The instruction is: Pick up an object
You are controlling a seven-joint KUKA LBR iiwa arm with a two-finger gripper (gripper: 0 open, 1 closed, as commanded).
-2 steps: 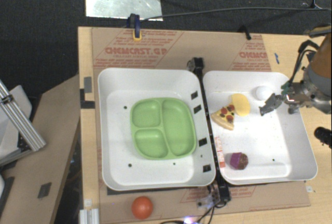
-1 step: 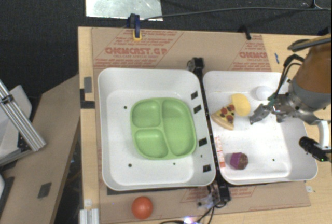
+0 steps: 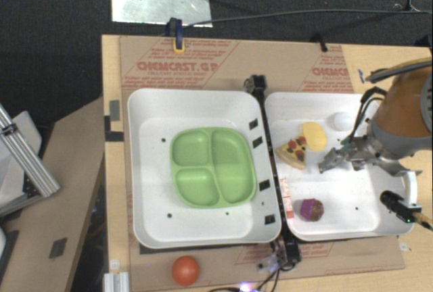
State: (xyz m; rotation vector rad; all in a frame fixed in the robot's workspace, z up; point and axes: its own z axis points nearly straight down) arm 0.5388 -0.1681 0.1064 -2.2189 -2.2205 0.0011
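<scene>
Down on the bench (image 3: 203, 57), two white bins sit side by side. The left bin (image 3: 145, 149) carries a green divided plate (image 3: 212, 166), four compartments, lying flat near the middle. Over in the right bin (image 3: 338, 216) there is more going on: a pizza slice toy (image 3: 293, 151) lies near the bin's left side, a yellow piece (image 3: 313, 136) touching it on the upper right, a small white ball-like thing (image 3: 339, 121) further back, and a purple object (image 3: 310, 209) sits on its own toward the front, well apart from the rest. The arm (image 3: 406, 115) reaches in from the right, orange band showing, and the pincer (image 3: 331, 161) hangs low over the bin floor just right of the pizza slice. Whether its tips are apart or together, I cannot tell; nothing is seen between them. Out front on the bench, an orange ball (image 3: 185, 270) rests outside both bins.
</scene>
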